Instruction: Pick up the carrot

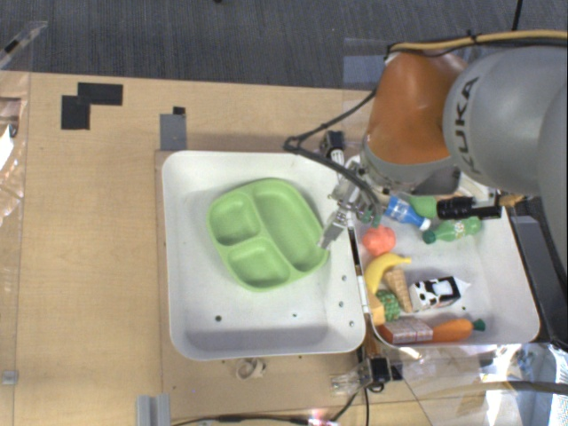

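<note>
A: End effector (335,229) — where?
B: Poised at the right rim of the left bin (177,264), tips over the right edge of the green divided plate (264,232). Nothing seen between the fingers; open or closed, cannot tell.

A: Behind it?
B: Grey arm with orange band (410,105), reaching in from the desk's (89,264) right side, above the far end of the right bin (524,313).

A: And the carrot?
B: Carrot (453,330) lying flat at the near edge of the right bin, towards its near right corner, green end pointing right. Well apart from the end effector. Untouched.

A: Neighbours?
B: Just left of the carrot, a small reddish-brown box (407,330). Above that, an ice-cream cone (398,289) beside a banana (382,272), and a black-and-white cow-patterned carton (437,294). Further back, a red-orange round fruit (381,239), a small bottle with a blue label (405,212), a green bottle (454,230).

A: Left bin?
B: Green plate, three compartments, towards the far right part of that bin.
</note>
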